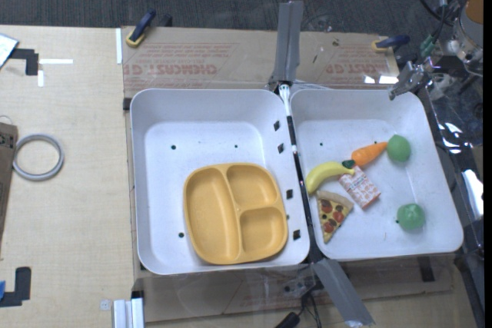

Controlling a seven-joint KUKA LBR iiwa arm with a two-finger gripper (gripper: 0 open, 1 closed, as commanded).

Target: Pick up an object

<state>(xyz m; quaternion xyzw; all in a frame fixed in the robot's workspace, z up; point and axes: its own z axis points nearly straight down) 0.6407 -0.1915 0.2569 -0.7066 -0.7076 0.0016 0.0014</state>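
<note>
The right bin [430,127] holds several toy foods: a yellow banana [326,174], an orange carrot [369,154], a green ball [398,148], a second green piece [411,217], a pizza slice [332,213] and a small red-and-white box [360,190]. My gripper [407,81] hangs over the bin's far right corner, well above and behind these objects, touching none of them. The arm and its cables run off the upper right.
The left bin [154,127] carries a yellow three-compartment plate [237,211]. A grey divider post [288,42] stands between the bins at the back. A tape roll [36,157] lies on the bench at the left. Blue clamps [142,27] sit on the cardboard behind.
</note>
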